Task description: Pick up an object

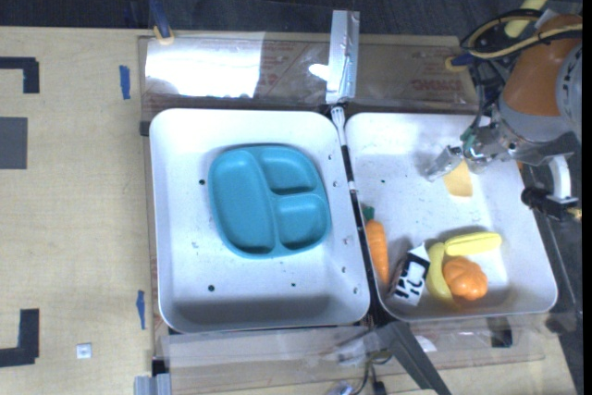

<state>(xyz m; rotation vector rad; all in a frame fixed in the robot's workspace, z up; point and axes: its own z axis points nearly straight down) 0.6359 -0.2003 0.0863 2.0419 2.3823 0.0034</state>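
My gripper point(448, 164) hangs over the upper right part of the right bin point(398, 136), reaching in from the right below the arm's orange band. A small pale yellow wedge point(460, 184) sits right beside its tip, on the lower side; whether it is touched or held is unclear. An orange carrot point(377, 251) lies along the bin's left wall. At the front of this bin sit a yellow banana-shaped piece point(472, 244), a round orange fruit point(465, 278) and a black-and-white block point(413, 275).
The left bin point(176, 199) holds a blue divided plate point(270, 199). A raised metal divider point(344, 55) and a clear panel stand behind the bins. Cables and the arm's body crowd the right edge.
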